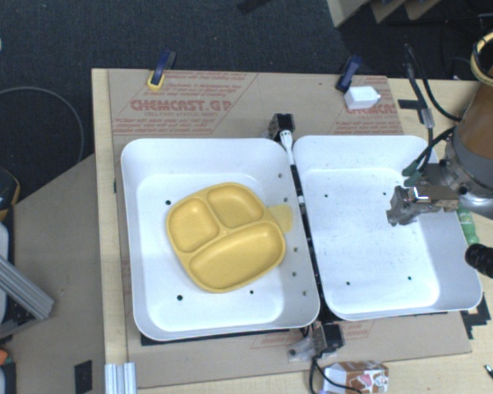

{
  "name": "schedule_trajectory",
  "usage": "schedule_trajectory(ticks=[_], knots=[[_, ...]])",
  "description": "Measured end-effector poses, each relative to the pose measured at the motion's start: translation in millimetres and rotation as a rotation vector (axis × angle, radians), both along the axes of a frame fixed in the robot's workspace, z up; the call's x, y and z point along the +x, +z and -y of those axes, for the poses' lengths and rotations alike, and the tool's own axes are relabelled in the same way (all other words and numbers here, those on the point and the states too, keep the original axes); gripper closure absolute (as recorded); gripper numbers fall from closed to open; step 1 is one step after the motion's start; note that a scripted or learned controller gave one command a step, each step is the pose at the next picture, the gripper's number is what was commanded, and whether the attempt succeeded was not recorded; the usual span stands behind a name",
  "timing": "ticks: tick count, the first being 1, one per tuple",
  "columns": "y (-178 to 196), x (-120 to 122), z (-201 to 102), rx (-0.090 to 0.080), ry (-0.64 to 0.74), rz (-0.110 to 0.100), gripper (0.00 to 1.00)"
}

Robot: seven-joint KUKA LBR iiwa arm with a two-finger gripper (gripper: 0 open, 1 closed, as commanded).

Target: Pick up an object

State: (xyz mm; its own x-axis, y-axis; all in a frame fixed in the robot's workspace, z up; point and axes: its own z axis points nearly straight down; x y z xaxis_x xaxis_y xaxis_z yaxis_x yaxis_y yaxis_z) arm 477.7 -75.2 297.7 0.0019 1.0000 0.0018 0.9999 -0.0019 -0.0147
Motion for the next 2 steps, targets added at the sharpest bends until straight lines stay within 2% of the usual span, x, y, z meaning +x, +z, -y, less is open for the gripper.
schedule_trajectory(ticks=[1,2], knots=[[18.1,2.3,-76.4,0.001,0.011,0.018,1.00],[118.8,2.8,-144.6,0.001,0.009,0.028,1.00]])
